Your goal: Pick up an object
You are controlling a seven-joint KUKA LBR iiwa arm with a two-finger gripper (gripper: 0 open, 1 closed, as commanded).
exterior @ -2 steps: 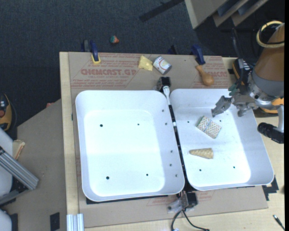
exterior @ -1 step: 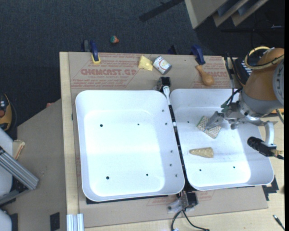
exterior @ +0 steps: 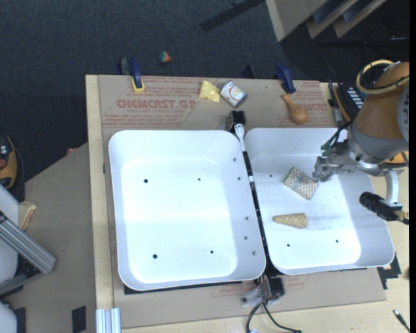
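Two objects in right bin: patterned packet just beside hand, cone-shaped piece nearer front; hand's opening impossible to tell; possibly nudging flat packet aside without gripping.

Dark blue carpet floor surrounds a cardboard-topped bench. Blue clamps grip its far edge. Pale wooden furniture stands far right. Metal rail lies near left. Even, bright light.
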